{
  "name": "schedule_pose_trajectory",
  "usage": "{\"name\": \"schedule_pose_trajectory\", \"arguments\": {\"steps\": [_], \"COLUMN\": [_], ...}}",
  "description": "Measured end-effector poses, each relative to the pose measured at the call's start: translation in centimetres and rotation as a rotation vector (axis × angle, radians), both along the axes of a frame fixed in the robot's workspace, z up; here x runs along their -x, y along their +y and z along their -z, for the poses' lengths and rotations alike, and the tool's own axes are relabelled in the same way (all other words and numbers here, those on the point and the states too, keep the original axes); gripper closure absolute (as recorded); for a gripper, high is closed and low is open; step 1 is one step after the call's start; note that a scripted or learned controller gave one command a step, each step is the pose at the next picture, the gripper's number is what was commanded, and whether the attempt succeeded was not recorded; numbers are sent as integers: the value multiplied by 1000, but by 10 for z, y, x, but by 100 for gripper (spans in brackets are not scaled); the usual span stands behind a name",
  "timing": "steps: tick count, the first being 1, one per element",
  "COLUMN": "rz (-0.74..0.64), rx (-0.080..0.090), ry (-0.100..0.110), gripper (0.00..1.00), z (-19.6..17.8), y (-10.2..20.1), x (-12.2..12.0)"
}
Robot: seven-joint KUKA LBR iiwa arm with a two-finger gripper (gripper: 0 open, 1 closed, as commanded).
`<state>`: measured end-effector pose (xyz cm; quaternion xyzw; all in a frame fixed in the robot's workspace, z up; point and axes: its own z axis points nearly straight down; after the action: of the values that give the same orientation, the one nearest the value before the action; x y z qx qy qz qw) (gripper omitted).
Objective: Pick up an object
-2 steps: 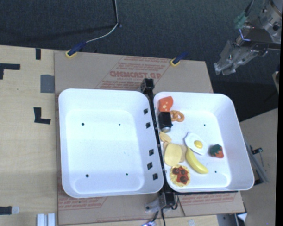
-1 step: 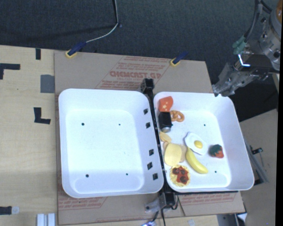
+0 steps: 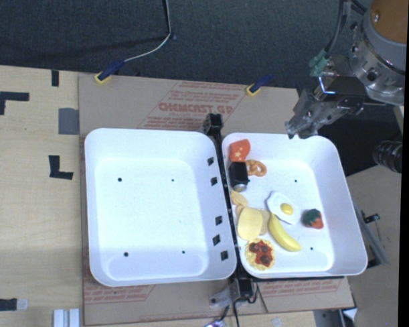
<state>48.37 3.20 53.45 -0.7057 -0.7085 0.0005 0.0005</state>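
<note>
Cardboard-topped bench point(image 3: 186, 105) with two bins: gripper point(image 3: 303, 127), aperture indiscernible, hovers upper right of the right bin point(image 3: 325, 153); best descend squarely over the isolated strawberry point(image 3: 313, 219).

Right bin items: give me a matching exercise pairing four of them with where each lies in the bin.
Things:
1. banana
2. fried egg
3. pretzel
4. pizza

Places:
A. near corner, by the divider
B. middle of the bin
C. far part, beside the black block
D. just nearer than the egg, lying at a slant

Pairs: 1-D, 2-B, 3-C, 4-A
</note>
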Motion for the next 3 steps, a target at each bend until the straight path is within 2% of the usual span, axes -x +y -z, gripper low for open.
{"name": "schedule_pose_trajectory", "arguments": {"steps": [3], "rz": [0], "rx": [0], "ry": [0], "gripper": [100], "z": [0], "y": [100], "x": [0]}}
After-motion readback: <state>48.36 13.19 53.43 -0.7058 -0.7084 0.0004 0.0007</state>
